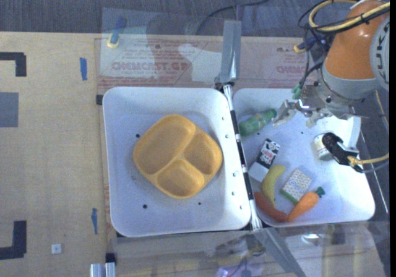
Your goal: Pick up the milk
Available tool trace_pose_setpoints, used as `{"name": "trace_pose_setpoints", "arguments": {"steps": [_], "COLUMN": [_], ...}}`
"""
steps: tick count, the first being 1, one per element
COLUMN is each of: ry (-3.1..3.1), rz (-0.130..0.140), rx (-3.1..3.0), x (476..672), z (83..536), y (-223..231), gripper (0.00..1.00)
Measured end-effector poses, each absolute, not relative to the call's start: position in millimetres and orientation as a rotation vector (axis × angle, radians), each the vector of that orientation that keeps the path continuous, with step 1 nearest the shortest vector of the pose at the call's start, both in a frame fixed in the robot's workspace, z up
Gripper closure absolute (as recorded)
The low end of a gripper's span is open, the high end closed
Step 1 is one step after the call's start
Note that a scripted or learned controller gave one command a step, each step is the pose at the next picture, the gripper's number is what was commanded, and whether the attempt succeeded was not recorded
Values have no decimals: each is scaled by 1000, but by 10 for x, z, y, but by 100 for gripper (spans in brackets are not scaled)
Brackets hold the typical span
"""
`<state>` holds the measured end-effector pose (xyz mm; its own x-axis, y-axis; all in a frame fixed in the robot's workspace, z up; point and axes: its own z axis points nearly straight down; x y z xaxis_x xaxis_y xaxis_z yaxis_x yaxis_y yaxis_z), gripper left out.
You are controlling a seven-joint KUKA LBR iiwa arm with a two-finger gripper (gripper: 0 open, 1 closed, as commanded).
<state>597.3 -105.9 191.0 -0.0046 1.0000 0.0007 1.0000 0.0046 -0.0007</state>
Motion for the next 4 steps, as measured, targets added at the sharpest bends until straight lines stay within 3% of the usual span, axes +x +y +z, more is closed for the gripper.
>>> {"name": "trace_pose_setpoints", "arguments": {"steps": [1, 2, 3, 4], "ry": [-2584, -2597, -2718, -2797], "rz": [-25, -49, -2, -5], "rx": [-1825, -1840, -1587, -1444], "x": [5601, 5322, 6247, 6168], "z": [1226, 1134, 2446, 908], "y": [-968, -1130, -1412, -1205], "gripper": [0, 0, 0, 0]}}
